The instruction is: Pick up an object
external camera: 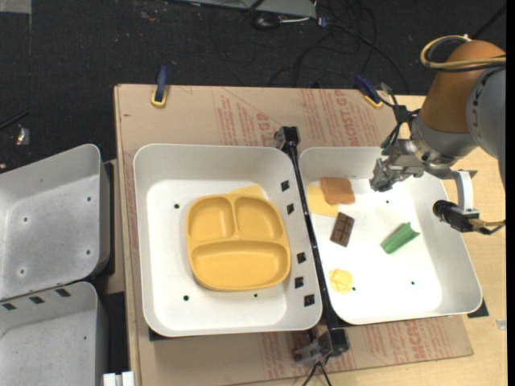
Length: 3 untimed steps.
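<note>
Right bin holds five small items. Green block: elongated, lies flat mid-bin, long axis diagonal, upper end toward right. Brown chocolate-bar piece: ridged rectangle, long axis near vertical in view, slightly tilted. Tan toast-like slab overlaps pale yellow flat piece near divider. Small yellow lump lower left. Gripper hovers over bin's upper edge, apart from all items; finger state unclear. Left bin carries yellow compartment tray.
</note>
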Tool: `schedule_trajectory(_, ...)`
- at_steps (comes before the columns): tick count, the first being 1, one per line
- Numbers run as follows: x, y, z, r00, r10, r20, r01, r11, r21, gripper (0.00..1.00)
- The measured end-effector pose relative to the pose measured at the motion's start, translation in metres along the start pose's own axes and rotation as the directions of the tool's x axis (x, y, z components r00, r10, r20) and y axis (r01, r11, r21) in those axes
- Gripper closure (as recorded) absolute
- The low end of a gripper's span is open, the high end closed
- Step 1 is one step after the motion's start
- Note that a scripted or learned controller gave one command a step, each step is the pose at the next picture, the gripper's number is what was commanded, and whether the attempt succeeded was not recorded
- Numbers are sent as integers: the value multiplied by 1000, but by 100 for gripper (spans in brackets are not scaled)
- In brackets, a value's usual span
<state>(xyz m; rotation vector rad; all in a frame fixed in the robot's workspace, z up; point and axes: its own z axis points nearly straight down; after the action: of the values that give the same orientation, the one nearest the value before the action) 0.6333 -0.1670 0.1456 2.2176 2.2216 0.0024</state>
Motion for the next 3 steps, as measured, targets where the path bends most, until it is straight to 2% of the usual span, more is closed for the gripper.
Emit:
schedule_trajectory(2,-4,2,-113,1000,-1,1,1,1000,-3,100)
schedule_trajectory(3,46,-10,-116,1000,-4,-2,4,1000,4,100)
